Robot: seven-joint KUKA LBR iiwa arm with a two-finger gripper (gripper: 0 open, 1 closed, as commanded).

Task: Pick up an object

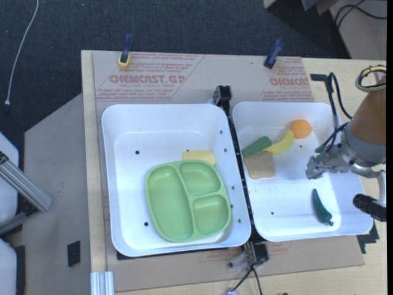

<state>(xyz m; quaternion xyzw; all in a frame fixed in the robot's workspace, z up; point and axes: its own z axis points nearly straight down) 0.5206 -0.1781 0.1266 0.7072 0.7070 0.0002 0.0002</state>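
Green pepper [321, 207] lies nearest, at the right bin's [295, 226] front wall. My gripper [314, 168] hovers just behind it, its opening indiscernible. Farther back: tan sponge [260, 165], green cucumber [256, 145], yellow banana [280, 144], orange ball [300, 128].

blue clamp [273, 53], yellow clamp [124, 52], cardboard sheet [166, 78] under bins, dark carpet [153, 11]
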